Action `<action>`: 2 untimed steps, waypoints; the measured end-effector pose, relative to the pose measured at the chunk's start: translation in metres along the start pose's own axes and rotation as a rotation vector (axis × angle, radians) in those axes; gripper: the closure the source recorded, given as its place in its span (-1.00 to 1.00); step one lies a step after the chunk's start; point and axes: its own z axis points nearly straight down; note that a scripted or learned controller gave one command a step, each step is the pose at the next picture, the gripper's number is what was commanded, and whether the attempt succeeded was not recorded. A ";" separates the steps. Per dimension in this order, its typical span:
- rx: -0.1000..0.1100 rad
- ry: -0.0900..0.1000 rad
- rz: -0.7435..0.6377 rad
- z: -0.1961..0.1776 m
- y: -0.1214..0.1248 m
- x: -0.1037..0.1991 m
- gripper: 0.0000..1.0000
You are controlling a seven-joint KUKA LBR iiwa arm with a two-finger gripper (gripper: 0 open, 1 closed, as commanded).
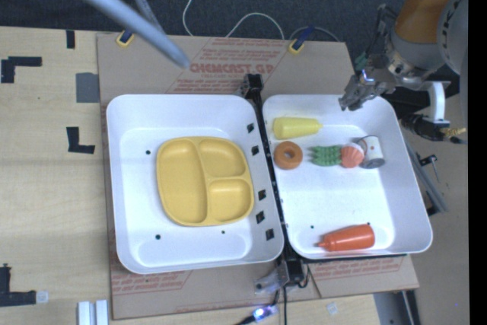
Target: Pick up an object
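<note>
Five toys lie loose in your right bin [403, 186], easy to grab: the yellow corn [297, 127] sits nearest its far edge. Your hand [354, 98] hangs there; whether it's spread, I cannot tell.

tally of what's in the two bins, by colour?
Yellow: 2, the divided plate in the left bin and the corn in the right bin
Orange: 3, the donut, the carrot and the green-topped piece
Grey: 1, the small can
Total: 6
</note>
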 end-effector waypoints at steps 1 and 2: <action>0.001 0.000 0.001 -0.054 0.002 0.000 1.00; 0.007 0.002 -0.003 -0.053 -0.019 0.050 1.00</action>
